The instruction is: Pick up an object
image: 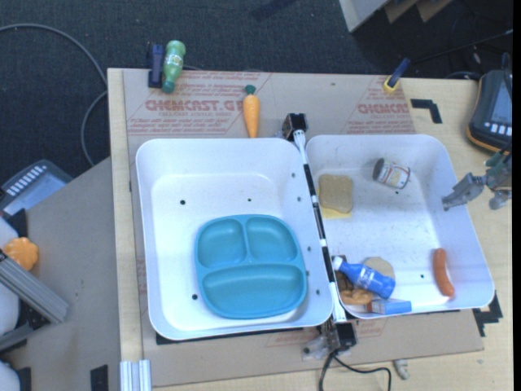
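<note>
The arm comes in at the right edge, and little of it can be seen: a grey gripper (466, 191) pokes over the right rim of the right bin (456, 169), low and pointing left, its jaws hanging above the bin wall. Whether the jaws are open or closed cannot be told; they are small and blurred, and nothing can be seen between them.

Left of the jaws, near them, a small jar (391, 173) lies on its side. Farther left lies a tan sponge (335, 194) against the divider. Below the jaws a sausage (443, 272) lies by the right wall. Below and left, a blue bottle (368, 279) rests across a brown, half-hidden thing, hard to identify.

Well to the left, the left bin (163, 169) holds a blue tray (250, 265). Up on the counter (195, 108), a carrot (251, 113) and a green bottle (172, 63).
</note>
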